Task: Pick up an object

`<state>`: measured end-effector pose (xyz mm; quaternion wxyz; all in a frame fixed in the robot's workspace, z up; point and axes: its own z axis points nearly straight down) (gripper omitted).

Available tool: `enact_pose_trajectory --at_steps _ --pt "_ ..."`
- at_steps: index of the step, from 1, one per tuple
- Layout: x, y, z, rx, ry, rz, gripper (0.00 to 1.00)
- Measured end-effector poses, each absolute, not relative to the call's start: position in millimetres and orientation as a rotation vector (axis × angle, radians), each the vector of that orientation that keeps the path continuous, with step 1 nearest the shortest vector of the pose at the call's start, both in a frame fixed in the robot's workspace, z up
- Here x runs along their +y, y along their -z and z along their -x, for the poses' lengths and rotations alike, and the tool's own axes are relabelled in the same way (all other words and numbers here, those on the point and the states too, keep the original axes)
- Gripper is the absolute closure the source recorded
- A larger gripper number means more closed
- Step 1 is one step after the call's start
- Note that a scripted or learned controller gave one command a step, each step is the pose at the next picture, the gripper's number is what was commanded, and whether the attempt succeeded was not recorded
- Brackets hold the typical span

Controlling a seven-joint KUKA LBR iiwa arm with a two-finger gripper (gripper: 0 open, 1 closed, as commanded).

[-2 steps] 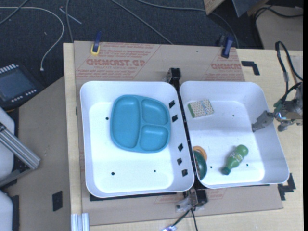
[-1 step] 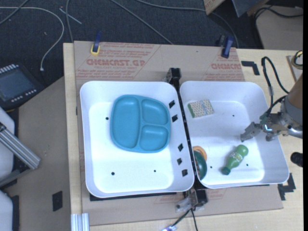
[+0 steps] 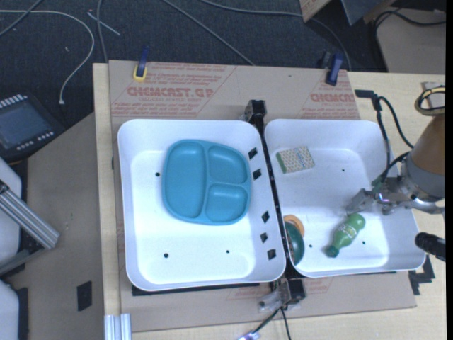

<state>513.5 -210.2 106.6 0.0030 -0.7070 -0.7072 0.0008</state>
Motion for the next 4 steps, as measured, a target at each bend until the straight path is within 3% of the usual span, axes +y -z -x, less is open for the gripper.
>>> enact_pose_trajectory --at_steps 1,2,4 --pt "-209.5 -83.6 -513.3 -2.219 -0.001 2.218 0.00" --pt "-209.7 -96.0 -514.3 -2.221 0.002 2.220 1.00" --pt "-220.6 -206.3 -520.3 -2.228 0.005 2.225 1.00"
